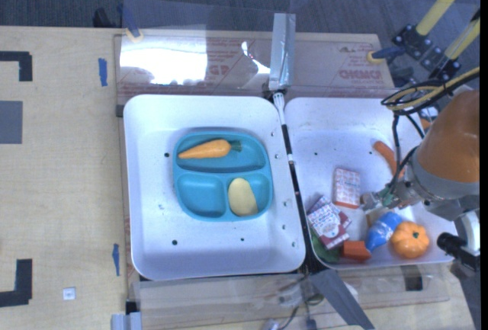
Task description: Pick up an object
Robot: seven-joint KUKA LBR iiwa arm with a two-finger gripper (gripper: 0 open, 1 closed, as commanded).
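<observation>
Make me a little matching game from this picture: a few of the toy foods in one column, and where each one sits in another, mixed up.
Things:
1. carrot
2. yellow potato
3. small pumpkin

Places:
A. right bin, near its front right corner
B. long top compartment of the blue tray
C. lower right compartment of the blue tray

Pairs: 1-B, 2-C, 3-A
</observation>
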